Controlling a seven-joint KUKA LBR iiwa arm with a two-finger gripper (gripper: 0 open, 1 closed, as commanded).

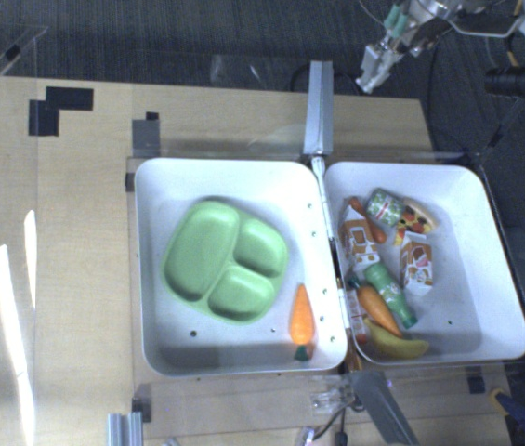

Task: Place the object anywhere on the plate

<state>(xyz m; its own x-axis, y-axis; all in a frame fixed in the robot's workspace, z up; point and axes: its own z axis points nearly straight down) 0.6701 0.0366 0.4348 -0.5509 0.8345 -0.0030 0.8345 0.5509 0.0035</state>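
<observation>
Lying beside the green plate (226, 261): carrot (301, 315); labels unreadable.

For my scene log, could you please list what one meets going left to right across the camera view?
Green three-compartment plastic plate → orange toy carrot beside it in the left white bin → pile of toy groceries in the right white bin.

I am looking down on a pale wooden bench (67, 277) that is filling the left and middle of the frame. Two shallow white bins are sitting directly on it, touching side by side: the left bin (150, 342) near the centre, the right bin (485, 249) toward the right edge. Black tape marks (58, 108) are lying on the wood at upper left.
</observation>
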